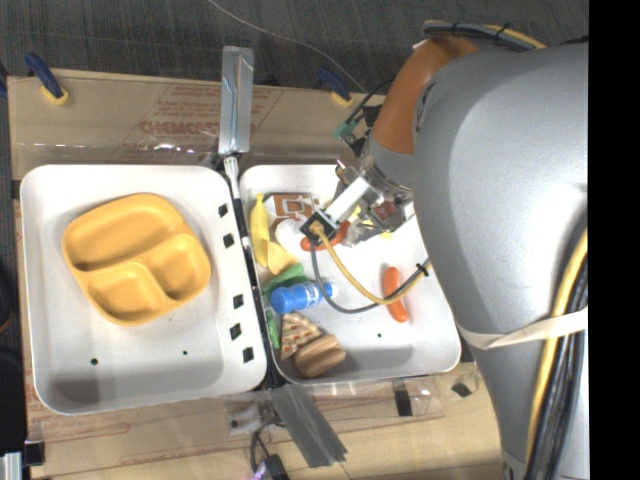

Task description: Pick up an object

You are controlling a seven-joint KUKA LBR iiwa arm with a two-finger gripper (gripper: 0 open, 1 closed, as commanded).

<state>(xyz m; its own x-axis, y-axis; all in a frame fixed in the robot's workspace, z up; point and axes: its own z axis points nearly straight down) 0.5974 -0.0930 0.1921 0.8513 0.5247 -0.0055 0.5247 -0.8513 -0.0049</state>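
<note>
Your arm [500, 168] is reaching in from the right and is hanging its tool [335, 218] over the far half of the right bin [430, 343]. You cannot tell from here whether the tool is gripping anything or how it is set, since cables and the wrist are covering it.

Below it, the objects are lying along the right bin's left wall: a yellow banana [262, 233] toward the far end, a blue bottle [298, 296] near the middle, and a brown bread-like piece [318, 355] at the near left corner. An orange carrot-like piece [396, 293] is lying toward the right wall, apart from the others.

In the left bin [40, 368], a yellow divided tray [135, 258] is sitting near the centre.
</note>
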